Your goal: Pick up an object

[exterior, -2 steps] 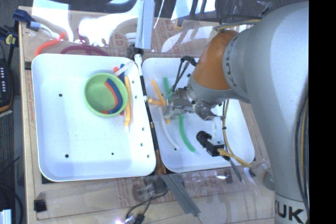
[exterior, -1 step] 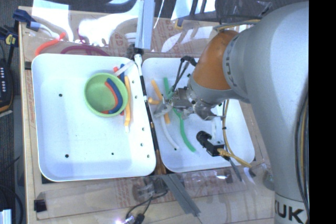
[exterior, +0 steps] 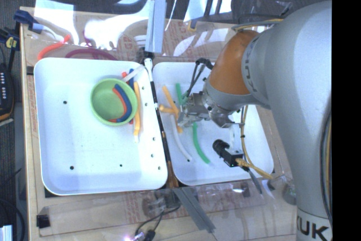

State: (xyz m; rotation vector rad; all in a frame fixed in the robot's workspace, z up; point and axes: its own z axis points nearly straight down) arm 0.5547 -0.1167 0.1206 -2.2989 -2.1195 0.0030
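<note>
Here the gripper, its finger state impossible to tell, hangs among crowded sticks, an orange stick just beside and a green stick below, so it may pinch several or none.

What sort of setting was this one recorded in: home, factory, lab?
Most likely a robotics lab bench set up for grasping trials. Two shallow white bins sit side by side on it, the arm reaches into the right one among loose plastic sticks, and cables trail along the bench's left edge.
</note>
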